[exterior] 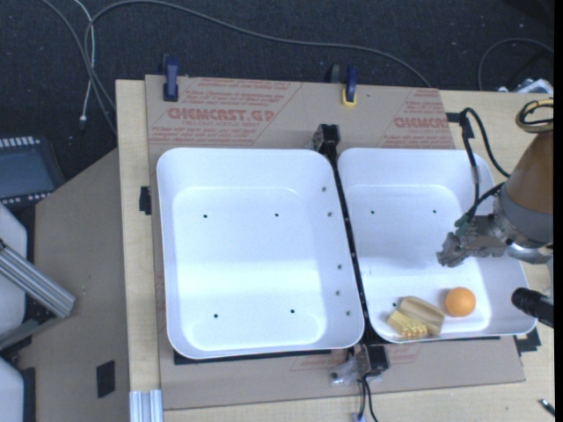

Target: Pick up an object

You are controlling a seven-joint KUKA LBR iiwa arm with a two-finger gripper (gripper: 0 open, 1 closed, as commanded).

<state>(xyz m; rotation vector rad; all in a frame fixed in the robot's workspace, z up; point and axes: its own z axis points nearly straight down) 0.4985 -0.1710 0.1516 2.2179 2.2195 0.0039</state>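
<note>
In the right bin (422, 192), near its front edge, a small orange ball (459, 301) sits beside a tan block (417, 316), likely light, smooth and prone to roll, best gripped across its middle, while the pincer (453, 251) hovers just behind it, its opening unclear.

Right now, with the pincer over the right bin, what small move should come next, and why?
Probably slide the pincer toward the view's bottom edge, until it is above the orange ball, then descend. The pincer sits over bare floor of the right bin, while the ball lies nearer the bin's front rim, beside a tan block.
</note>
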